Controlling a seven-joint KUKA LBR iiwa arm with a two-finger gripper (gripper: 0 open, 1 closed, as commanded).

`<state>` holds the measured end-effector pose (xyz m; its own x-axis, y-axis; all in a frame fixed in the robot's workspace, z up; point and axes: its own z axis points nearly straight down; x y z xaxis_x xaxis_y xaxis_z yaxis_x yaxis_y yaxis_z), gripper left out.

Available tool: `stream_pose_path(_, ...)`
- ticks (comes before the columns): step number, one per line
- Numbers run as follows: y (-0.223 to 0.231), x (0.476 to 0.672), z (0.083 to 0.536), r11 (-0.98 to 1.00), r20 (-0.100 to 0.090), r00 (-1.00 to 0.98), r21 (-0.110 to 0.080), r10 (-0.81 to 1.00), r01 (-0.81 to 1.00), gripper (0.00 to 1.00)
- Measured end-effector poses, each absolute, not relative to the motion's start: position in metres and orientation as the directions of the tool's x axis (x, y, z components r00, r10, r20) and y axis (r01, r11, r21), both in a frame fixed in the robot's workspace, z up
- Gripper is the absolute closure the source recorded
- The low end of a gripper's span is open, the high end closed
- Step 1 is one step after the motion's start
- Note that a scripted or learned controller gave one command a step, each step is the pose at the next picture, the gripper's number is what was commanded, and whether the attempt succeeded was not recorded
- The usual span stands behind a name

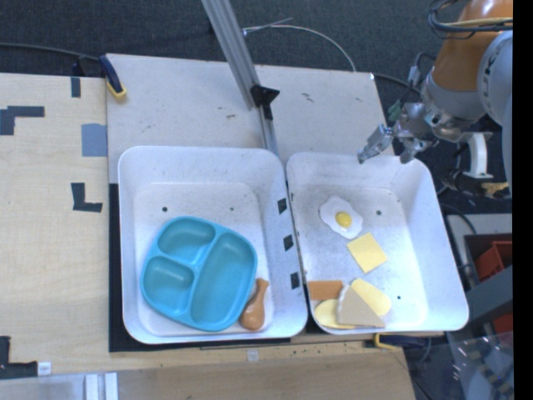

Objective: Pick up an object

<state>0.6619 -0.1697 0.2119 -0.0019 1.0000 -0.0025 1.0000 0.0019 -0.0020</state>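
We see a blue divided plate (200,272) and a drumstick (256,305) in the left bin (133,223). The right bin (433,223) holds a fried egg (341,218), a cheese slice (366,252), an orange block (325,290) and a wedge (360,305), all unobstructed. No readable writing. The gripper (385,144) hangs over the right bin's far corner, holding nothing; we cannot tell its finger state.

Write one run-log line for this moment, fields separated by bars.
gripper: above far rim of right bin, holding nothing visible | fried egg, cheese slice: in right bin | blue plate: left bin
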Motion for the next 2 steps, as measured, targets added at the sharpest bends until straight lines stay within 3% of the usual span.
stream_pose_path(1,-0.156,0.666,0.171,0.002,-0.001,-0.002,-0.005,1.000,1.000,0.00)
stream_pose_path(2,-0.171,0.659,0.370,0.002,-0.003,-0.002,0.008,1.000,1.000,0.00)
